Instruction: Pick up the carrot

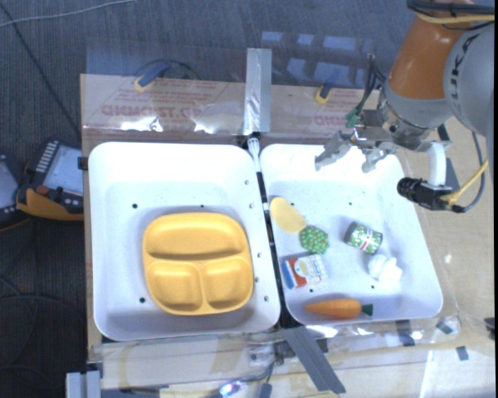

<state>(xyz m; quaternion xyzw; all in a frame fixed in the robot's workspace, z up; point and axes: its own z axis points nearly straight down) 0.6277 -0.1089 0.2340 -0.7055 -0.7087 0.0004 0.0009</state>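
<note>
Orange carrot point(335, 308) at bin front, end effector point(349, 156) open, well apart.

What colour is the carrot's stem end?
Green, on the orange carrot; clearest in the camera view.

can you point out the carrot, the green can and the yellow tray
carrot point(334, 308), camera view, middle of its orange body
green can point(363, 238), camera view, its side label
yellow tray point(198, 263), camera view, central divider
</note>
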